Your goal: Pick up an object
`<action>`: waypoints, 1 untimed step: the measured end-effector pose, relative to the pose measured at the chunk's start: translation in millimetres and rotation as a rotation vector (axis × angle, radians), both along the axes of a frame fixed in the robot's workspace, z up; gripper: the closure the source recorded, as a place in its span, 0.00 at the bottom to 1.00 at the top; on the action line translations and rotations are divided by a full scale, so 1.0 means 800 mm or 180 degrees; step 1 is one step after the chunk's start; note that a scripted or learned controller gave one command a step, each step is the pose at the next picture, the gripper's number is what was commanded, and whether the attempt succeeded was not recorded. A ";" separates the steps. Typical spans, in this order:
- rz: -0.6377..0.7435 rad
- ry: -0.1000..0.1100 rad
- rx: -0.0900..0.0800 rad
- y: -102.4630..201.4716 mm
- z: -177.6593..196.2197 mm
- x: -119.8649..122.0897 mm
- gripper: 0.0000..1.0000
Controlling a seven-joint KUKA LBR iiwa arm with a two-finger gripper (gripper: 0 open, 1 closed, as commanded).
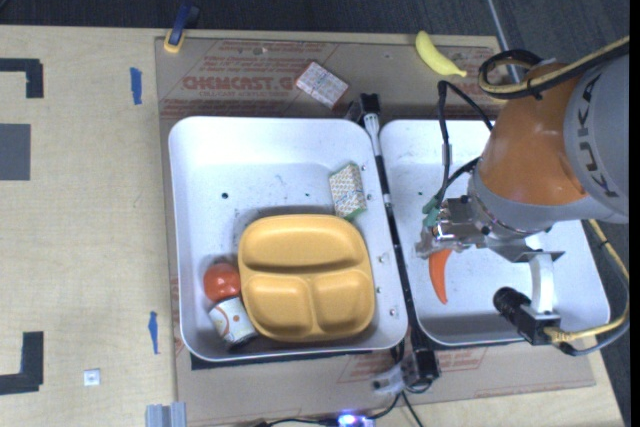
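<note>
We are seeing the arm [545,150] reaching in from the right over the right bin [590,290]; the left bin [190,215] is holding a yellow divided tray [305,275], a red-and-white toy [225,300] touching its left edge, and a small patterned packet [347,189] near the back; the gripper [447,237] is hanging low over the right bin's left part, just above an orange carrot [439,277]; whether it is gripping or released we cannot tell, since the wrist is hiding that; the carrot is lying on the bin floor, its top end tucked under the gripper; we are judging it light, stiff, smooth plastic, probably a bit slippery, not fragile; its long axis is running near to far in the view, slightly slanted, the tapered tip pointing toward the near edge; we are judging the thicker upper half the better hold, pinched across the narrow width.
</note>
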State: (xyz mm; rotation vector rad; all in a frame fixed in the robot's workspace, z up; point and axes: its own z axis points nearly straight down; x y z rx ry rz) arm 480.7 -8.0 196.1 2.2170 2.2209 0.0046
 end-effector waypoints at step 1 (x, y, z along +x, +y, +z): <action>-0.0003 0.0020 0.0004 0.029 -0.015 -0.002 1.00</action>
